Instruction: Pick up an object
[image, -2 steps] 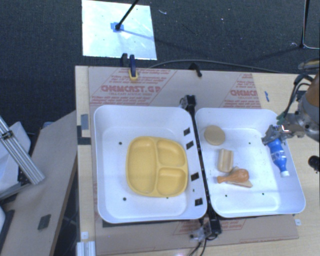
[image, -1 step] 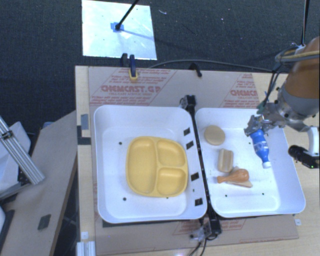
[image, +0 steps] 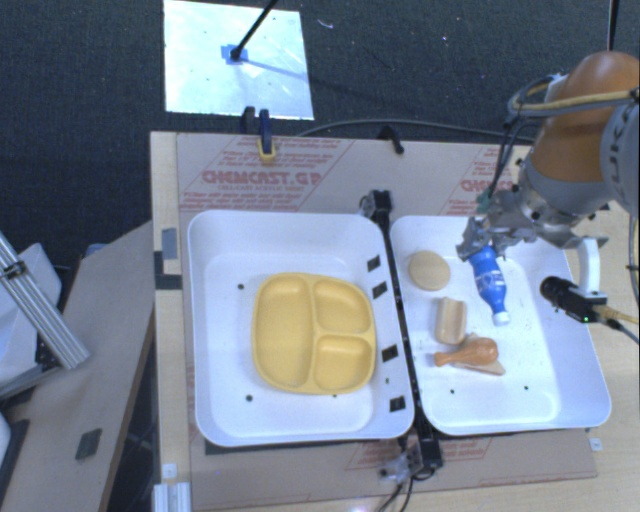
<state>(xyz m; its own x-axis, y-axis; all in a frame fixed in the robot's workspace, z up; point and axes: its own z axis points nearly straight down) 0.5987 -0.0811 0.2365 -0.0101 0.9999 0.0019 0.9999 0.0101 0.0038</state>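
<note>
Tool (image: 482, 246) sits on the upper end of the blue bottle (image: 489, 281) in the right bin (image: 575, 405); grip state unclear, so can't tell if it's held.

Red "CHEMCAST GP" lettering was printed on the brown protective sheet (image: 275, 170) lying on the desk (image: 165, 190) behind the left bin, same red print repeated at the sheet's right, partly hidden, unreadable there
</note>
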